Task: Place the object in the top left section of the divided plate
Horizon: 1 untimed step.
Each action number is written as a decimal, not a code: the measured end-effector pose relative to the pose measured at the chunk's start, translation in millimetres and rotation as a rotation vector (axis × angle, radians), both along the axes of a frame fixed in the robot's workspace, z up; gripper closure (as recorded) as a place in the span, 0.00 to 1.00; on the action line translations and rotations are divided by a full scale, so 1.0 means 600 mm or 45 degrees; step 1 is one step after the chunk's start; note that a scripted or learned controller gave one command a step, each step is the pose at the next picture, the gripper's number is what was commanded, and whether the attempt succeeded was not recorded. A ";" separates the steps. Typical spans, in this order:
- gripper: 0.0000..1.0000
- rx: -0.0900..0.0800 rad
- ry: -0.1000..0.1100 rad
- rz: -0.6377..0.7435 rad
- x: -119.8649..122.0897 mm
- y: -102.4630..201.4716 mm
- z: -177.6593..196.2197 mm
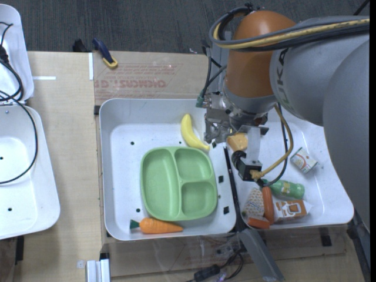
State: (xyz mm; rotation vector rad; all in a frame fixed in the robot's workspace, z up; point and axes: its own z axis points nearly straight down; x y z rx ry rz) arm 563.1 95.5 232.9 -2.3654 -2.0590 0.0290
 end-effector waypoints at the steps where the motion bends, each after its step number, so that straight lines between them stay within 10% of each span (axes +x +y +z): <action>1: 1.00 0.004 -0.010 -0.144 -0.029 -0.030 -0.064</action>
